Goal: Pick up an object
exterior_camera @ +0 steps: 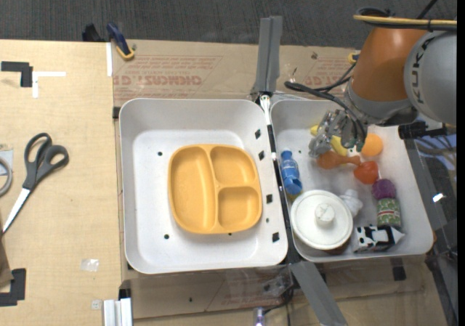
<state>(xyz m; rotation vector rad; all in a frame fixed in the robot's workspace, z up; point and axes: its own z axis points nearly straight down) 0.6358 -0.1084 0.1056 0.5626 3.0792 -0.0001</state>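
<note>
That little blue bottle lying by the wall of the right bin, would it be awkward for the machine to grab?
Probably somewhat. The blue bottle lies on its side and looks rounded, so a nudge may roll it. It sits against the bin wall, leaving little room on that side. It looks small and likely light.

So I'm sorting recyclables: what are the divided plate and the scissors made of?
Divided plate: probably plastic, with a uniform matte yellow-orange moulded look. Scissors: pale blades, likely metal, with black handles that look plastic.
</note>
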